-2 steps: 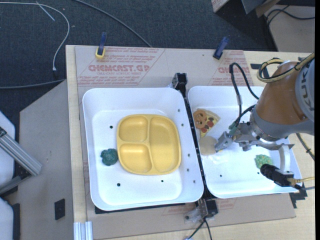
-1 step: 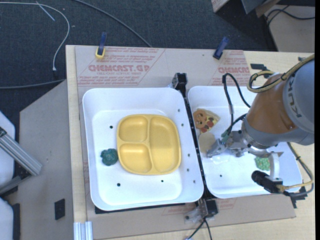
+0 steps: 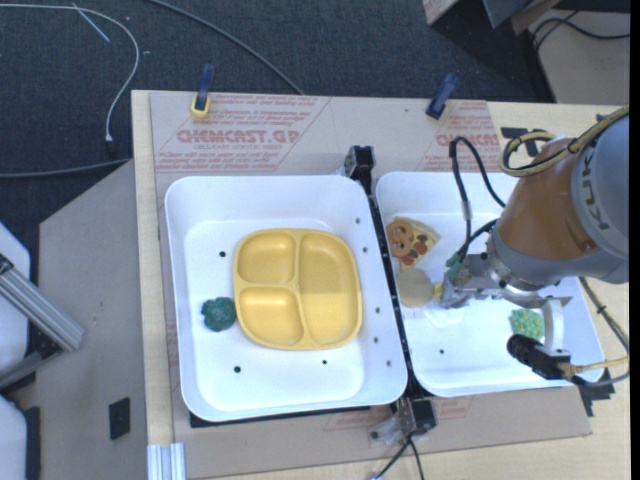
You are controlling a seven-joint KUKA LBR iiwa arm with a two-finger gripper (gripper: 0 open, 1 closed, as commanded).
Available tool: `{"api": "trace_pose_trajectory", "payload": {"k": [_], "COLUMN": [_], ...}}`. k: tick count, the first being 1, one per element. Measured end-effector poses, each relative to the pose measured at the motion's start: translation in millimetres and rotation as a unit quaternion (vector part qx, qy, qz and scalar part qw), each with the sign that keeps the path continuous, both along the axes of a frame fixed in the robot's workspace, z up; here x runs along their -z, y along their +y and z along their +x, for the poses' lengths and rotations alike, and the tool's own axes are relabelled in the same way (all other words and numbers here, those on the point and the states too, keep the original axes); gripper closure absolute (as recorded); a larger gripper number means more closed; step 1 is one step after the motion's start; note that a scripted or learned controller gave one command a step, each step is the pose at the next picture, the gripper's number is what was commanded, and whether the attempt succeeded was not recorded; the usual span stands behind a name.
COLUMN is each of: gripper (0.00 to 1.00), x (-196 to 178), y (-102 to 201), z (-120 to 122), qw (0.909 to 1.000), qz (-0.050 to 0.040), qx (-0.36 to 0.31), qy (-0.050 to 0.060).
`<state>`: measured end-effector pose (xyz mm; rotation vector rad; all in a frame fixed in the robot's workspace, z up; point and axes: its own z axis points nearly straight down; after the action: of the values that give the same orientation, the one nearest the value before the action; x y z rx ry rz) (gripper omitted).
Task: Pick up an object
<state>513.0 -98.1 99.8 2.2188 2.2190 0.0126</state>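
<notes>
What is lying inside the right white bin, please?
The right bin holds a pizza-slice toy, a pale round piece and a green item. The arm covers part of the floor; anything beneath is hidden.

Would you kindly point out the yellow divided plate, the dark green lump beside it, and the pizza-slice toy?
Yellow divided plate (image 3: 298,289), camera view, on the ridge where its compartments meet.
Dark green lump (image 3: 218,314), camera view, at its middle.
Pizza-slice toy (image 3: 411,240), camera view, on its topped face.
</notes>
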Motion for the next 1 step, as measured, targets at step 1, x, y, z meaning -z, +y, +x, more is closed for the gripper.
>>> {"api": "trace_pose_trajectory", "payload": {"k": [1], "gripper": [1.0], "x": [-60.8], "y": [2.2], "z": [9.5], "qw": [1.0], "qz": [-0.002], "qx": [-0.001], "qy": [0.0]}}
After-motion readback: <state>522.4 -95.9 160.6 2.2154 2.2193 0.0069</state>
